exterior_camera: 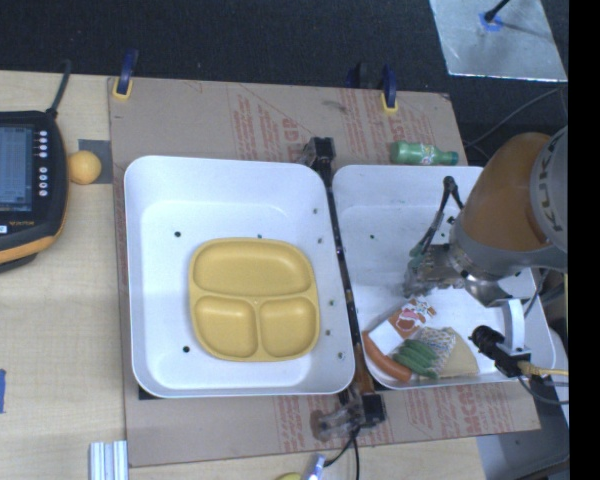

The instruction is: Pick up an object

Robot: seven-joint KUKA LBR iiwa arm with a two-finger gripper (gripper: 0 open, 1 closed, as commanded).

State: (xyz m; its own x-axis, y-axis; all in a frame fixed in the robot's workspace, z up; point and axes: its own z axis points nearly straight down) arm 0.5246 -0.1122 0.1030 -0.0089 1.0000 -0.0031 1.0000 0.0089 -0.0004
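Toy food pile lies just below the gripper, apparently lowered beside it to pick; grip state unclear.

A yellow divided tray is seen in the left bin. The gripper is lowered into the right bin, above a food packet.

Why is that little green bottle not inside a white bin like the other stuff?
It does look odd: the green bottle lies on its side on the cardboard, just beyond the right bin.
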